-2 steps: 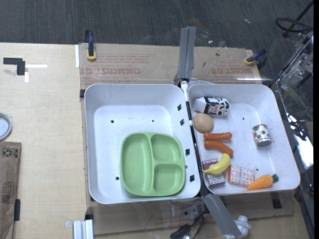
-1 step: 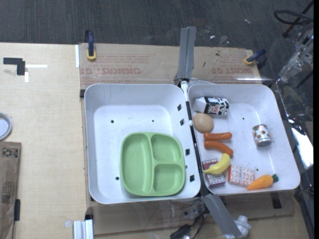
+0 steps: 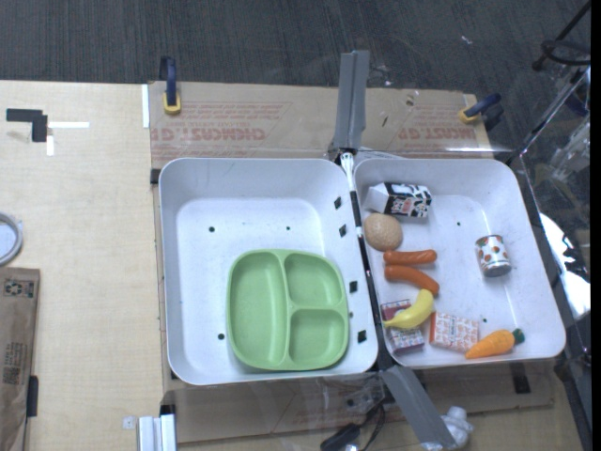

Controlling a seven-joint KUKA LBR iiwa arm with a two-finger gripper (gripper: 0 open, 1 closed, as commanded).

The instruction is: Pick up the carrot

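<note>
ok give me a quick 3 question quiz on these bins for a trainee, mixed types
1. True or false: the carrot lies in the left bin.
2. What sits just left of the carrot? A) can B) small red-and-white box C) egg
3. Fill in: the green tray has ___ compartments.

Key:
1. False. It lies in the right bin, near the front right corner.
2. B. The box is beside the carrot's tip; the can is further back, and the egg is by the divider.
3. Three.
</note>
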